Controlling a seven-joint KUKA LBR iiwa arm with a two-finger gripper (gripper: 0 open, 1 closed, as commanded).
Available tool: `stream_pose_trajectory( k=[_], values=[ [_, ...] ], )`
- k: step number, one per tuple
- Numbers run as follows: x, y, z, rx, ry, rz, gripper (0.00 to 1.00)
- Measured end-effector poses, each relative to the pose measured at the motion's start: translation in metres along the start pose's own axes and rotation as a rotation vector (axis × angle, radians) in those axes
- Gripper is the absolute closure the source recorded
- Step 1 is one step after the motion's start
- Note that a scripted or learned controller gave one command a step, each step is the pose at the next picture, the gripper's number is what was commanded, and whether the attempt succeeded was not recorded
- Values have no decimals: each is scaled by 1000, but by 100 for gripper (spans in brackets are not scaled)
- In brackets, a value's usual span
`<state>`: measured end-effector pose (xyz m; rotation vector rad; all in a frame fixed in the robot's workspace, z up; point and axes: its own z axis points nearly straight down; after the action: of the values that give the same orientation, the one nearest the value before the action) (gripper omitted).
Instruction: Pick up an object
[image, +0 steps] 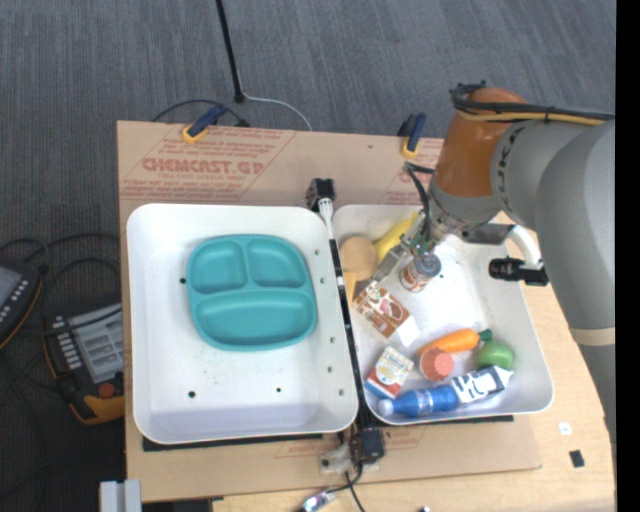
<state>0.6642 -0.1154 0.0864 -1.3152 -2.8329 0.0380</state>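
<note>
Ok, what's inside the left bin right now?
The left bin holds one teal divided plate, lying flat with its compartments bare. Whatever lies under the plate is covered.

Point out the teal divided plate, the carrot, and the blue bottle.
teal divided plate (250, 291): camera view, on its large front compartment.
carrot (455, 341): camera view, on its orange body.
blue bottle (425, 402): camera view, on its blue middle.

Grey carpet (90, 60) surrounds a wooden counter (200, 165) left of the gripper (412, 248); black cables (40, 260) and a thin pole (230, 50) lie farther left.
</note>
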Motion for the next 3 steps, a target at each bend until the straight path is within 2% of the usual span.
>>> stream_pose_trajectory(
  k=[1, 2, 3],
  values=[
    [11, 4, -1, -34, -2, 458, 0],
    [10, 4, -9, -34, -4, 456, 100],
    [10, 4, -9, -34, -4, 456, 0]
  ],
)
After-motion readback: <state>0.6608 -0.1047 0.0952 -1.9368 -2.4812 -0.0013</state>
